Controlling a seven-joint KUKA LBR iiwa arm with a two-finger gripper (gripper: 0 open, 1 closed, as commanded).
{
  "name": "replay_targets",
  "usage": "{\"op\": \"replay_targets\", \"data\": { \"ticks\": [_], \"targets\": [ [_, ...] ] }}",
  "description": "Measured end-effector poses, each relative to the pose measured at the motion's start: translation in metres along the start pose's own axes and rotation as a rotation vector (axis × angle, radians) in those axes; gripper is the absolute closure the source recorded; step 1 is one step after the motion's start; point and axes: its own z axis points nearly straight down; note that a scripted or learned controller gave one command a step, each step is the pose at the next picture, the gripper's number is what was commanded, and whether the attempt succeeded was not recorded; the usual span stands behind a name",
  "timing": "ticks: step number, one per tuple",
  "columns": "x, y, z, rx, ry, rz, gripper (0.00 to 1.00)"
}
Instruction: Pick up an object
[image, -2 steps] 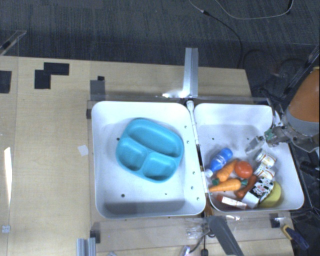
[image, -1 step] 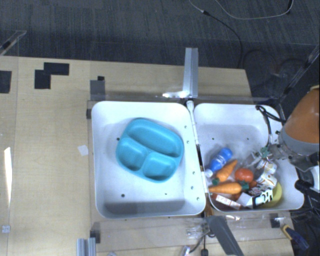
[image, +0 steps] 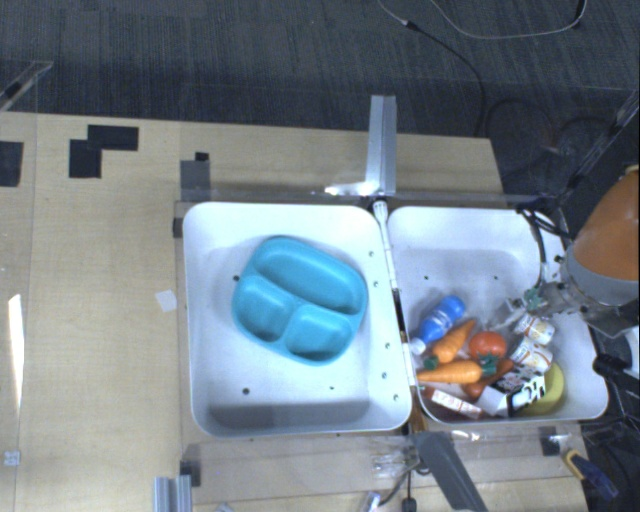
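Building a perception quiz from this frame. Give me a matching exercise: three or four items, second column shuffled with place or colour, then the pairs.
Column 1:
1. divided plate
2. carrot
3. bottle
4. gripper

Column 2:
A. orange, lying in the right bin's near pile
B. over the right bin's right side
C. blue with a white band, at the pile's far left edge
D. light blue, in the left bin

Pairs: 1-D, 2-A, 3-C, 4-B
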Motion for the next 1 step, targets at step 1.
{"op": "replay_targets", "data": {
  "ticks": [1],
  "targets": [
    [0.0561, 0.0372, -0.0979, 0.011, 0.007, -0.064, 1.0]
  ]
}}
